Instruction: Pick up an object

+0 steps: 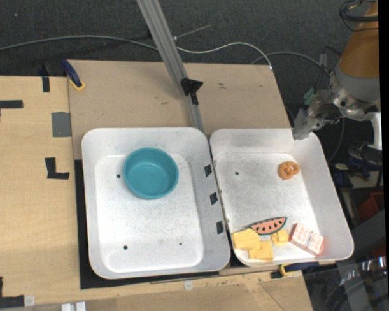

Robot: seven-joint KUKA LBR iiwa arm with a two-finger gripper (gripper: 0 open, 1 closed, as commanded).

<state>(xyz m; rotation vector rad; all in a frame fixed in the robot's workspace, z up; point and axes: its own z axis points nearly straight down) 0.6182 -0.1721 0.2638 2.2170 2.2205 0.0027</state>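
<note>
1. Worktop point(31, 208): pale wood-look board, matt, w/ dark tape marks.
2. Left bin point(105, 244) & right bin point(330, 198): white plastic, smooth, slight sheen, fine dark speckling.
3. Bowl point(150, 173): teal plastic, smooth, semi-gloss.
4. Donut point(287, 170): orange-brown, matt, looks like toy plastic.
5. Watermelon slice point(269, 225) & yellow pieces point(253, 243): plastic-looking, smooth.
6. Pole point(168, 44): grey metal, brushed look.
7. Arm shell point(363, 59): orange, glossy.
8. Floor point(253, 16): dark, rough carpet-like texture.
</note>
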